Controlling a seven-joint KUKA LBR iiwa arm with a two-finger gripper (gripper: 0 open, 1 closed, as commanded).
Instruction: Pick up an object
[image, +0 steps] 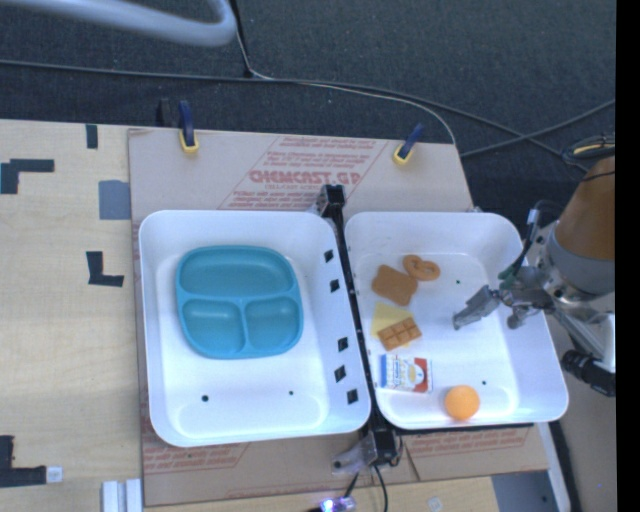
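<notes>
While the gripper (478, 312) hovers over the right bin (500, 232) (fingers spread, nothing between them), the orange ball (461, 402) lies apart.

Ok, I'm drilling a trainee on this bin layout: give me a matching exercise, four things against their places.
Things:
1. blue tray
2. orange ball
3. pretzel
4. small carton

Places:
A. front of the right bin, nearest its front rim
B. left bin
C. back of the right bin
D. right bin, just left of the ball

Pairs: 1-B, 2-A, 3-C, 4-D
</notes>
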